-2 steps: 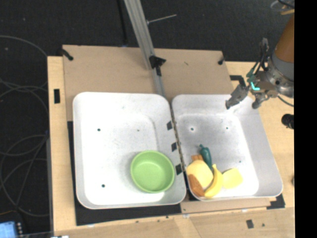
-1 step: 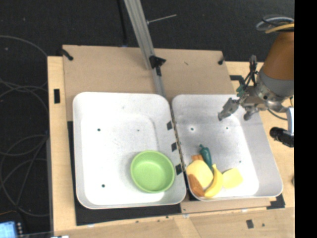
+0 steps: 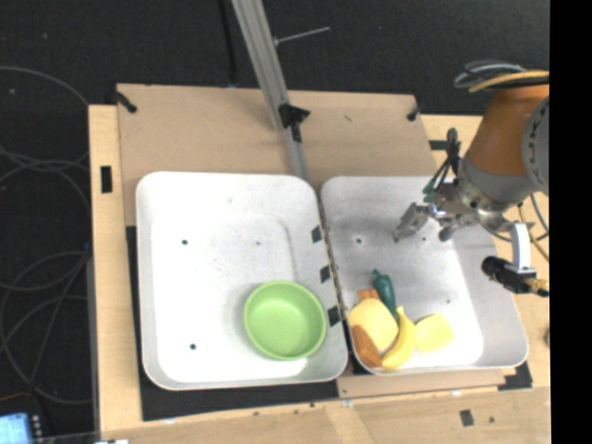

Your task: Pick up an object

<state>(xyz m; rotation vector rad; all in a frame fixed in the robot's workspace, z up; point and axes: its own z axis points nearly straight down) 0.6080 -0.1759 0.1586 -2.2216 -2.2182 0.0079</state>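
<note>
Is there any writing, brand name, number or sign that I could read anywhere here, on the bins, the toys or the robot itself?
None: no readable text.
The green bowl, the banana and the other toy food beside it are plain.
Both white bins are unmarked.
The arm's orange band shows no lettering at this size.
A bluish glowing patch at the bottom left corner is too blurred to read.

Arm over the right bin [image 3: 481, 340]
Gripper [image 3: 425, 225] open above bare floor; banana [image 3: 402, 340] near front; green bowl [image 3: 285, 319] in left bin [image 3: 166, 248]

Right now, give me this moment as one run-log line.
gripper: open, holding nothing, over right bin upper area | toy food pile: right bin near corner | green bowl: left bin | pick: not yet done
</note>
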